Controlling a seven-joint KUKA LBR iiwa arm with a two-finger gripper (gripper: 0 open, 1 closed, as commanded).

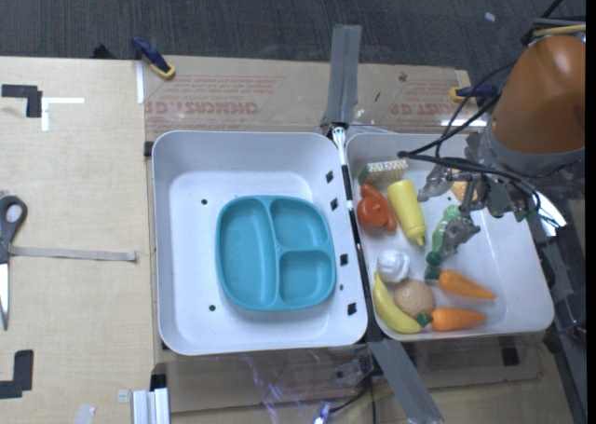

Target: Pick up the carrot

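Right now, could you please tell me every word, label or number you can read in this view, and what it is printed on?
Red lettering on the cardboard sheet behind the bins: appears upside down or mirrored, too blurred to read.
Fainter red lettering on the cardboard behind the right bin: also unreadable.
No other text shows.

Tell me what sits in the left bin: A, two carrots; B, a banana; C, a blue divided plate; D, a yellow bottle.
C: the blue divided plate lies alone in the left bin, while the carrots, banana and yellow bottle all lie in the right bin.
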